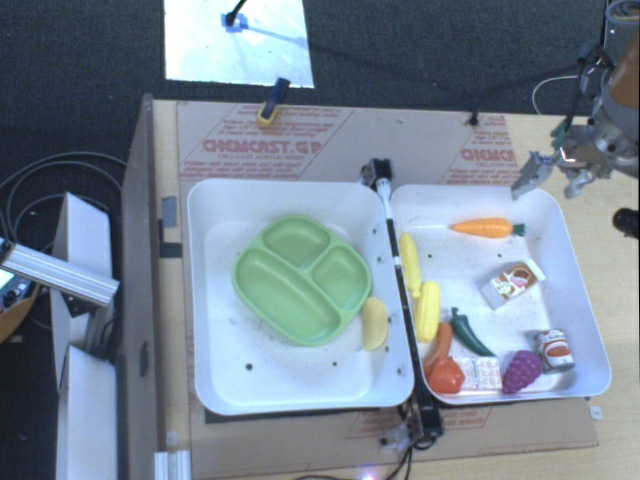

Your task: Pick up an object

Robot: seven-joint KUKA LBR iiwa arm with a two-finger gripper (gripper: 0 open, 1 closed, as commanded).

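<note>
claw (555, 175) hangs open, gripping nothing, over the right bin's (580, 268) far corner; the carrot (485, 228) lies just below-left of it.

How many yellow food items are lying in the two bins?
3. A yellow corn cob and another yellow piece lie along the left wall of the right bin. A pale yellow piece lies beside the green tray in the left bin.

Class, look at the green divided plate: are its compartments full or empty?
Empty. The green divided plate in the left bin shows bare green compartments; the yellow piece lies beside its rim.
</note>
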